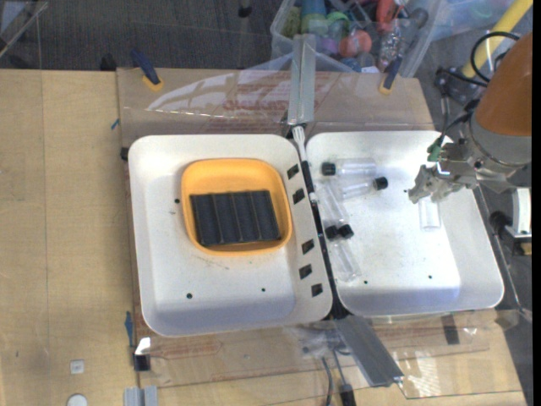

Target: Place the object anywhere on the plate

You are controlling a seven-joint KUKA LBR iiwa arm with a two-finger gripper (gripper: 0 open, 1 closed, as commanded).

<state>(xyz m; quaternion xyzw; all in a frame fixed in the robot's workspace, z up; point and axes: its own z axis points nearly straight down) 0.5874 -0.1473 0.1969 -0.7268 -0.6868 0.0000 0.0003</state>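
An orange plate (232, 176) lies in the left bin (161, 252), and a dark ribbed block (235, 218) rests on it. Several clear tubes with black caps lie in the right bin (473, 277): one at the back (348, 169), one beside the divider (336, 214) and one nearer the front (347, 262). My gripper (429, 189) hangs over the right side of the right bin. Just below it, a small clear tube (429, 216) lies on the bin floor. Nothing visible is lifted off the floor by the gripper.
A raised divider with black clips (306, 227) separates the two bins. A clear tub of coloured toys (355, 15) stands behind the bins. Cables and the arm's orange band (511, 91) crowd the right edge.
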